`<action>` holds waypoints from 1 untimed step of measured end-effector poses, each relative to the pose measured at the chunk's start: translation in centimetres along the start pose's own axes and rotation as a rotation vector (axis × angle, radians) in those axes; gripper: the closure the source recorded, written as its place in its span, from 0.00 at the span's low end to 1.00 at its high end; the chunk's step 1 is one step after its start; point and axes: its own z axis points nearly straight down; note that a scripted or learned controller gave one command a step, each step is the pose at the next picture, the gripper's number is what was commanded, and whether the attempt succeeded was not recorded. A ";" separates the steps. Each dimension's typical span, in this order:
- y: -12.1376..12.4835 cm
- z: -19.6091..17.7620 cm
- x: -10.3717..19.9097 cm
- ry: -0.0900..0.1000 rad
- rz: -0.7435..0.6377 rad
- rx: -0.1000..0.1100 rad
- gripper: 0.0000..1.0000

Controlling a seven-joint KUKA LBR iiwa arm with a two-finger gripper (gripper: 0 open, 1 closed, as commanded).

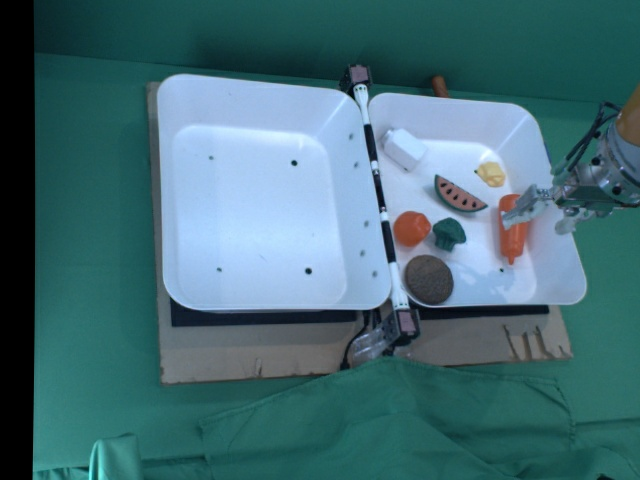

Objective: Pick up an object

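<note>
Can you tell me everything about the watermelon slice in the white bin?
The watermelon slice is a small toy wedge that looks like plastic: red on top with dark seed spots, and a dark green rind along its curved lower edge. It lies flat on the floor of the right bin, near the middle, tilted down toward the right. Nothing seems to touch it; the green broccoli sits just below it and the yellow piece lies up to its right.
</note>
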 end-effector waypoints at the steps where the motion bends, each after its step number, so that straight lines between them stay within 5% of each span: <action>1: -0.1 4.0 -0.1 0.002 0.001 0.005 0.00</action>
